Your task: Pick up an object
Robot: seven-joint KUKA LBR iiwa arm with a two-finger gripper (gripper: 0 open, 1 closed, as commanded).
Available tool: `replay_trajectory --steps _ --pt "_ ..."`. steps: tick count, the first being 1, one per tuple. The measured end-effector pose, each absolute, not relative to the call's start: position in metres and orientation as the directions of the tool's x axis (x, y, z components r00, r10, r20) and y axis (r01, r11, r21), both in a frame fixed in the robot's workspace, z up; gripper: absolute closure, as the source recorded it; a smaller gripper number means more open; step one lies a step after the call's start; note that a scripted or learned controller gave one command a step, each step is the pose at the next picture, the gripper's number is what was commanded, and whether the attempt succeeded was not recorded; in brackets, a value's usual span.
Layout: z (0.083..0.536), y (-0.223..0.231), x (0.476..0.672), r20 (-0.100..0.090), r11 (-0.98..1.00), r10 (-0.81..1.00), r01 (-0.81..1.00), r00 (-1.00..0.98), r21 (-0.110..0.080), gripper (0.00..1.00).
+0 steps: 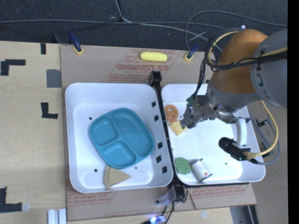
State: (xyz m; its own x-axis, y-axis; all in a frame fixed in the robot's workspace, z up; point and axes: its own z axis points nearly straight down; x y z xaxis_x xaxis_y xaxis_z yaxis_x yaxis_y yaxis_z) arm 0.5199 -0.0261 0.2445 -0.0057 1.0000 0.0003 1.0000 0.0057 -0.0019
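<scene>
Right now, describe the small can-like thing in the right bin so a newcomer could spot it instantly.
Start at the right white bin and go to its near edge, toward the divider between the bins. There a short cylinder lies on its side, white with a reddish band, just right of a green dotted object. It is the only cylindrical item there; the yellow wedge and orange ring sit farther back.
</scene>
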Motion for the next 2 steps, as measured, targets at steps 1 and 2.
replay_trajectory --steps 1,2 --pt "0.238 0.032 0.506 0.000 0.006 1.000 1.000 -0.006 -0.003 1.00" --pt "0.221 0.083 0.497 0.000 0.006 1.000 1.000 -0.006 -0.004 1.00"
